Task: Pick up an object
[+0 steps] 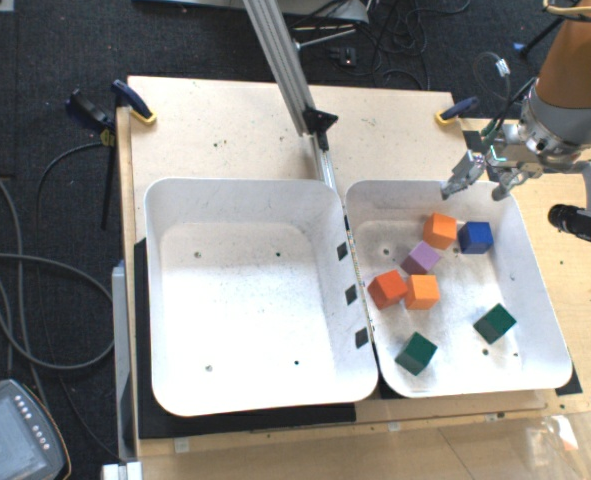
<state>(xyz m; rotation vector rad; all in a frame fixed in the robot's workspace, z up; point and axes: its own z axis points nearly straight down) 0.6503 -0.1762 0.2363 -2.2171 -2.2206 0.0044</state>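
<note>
Currently | gripper (pixel 478 180) spread apart, holding nothing | poised over right bin's (pixel 535 298) far rim | touching no cube

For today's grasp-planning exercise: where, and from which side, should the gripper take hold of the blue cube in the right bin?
Probably from above, closing on the blue cube across its near and far faces. An orange cube sits against its left side, blocking a finger there. The gripper hangs just above the bin's far rim.
</note>
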